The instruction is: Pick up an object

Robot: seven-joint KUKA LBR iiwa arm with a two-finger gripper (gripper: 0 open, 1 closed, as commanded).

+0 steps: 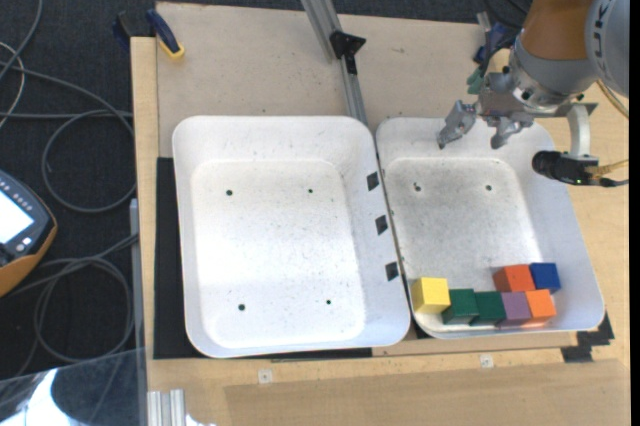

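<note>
Above right bin's [560,214] far edge: gripper [474,133]

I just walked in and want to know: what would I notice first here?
Probably the bright blocks bunched at the near edge of the right bin: a yellow block, green block, orange block and blue block. Next, the gripper hanging over that bin's far edge, its fingers spread.
</note>
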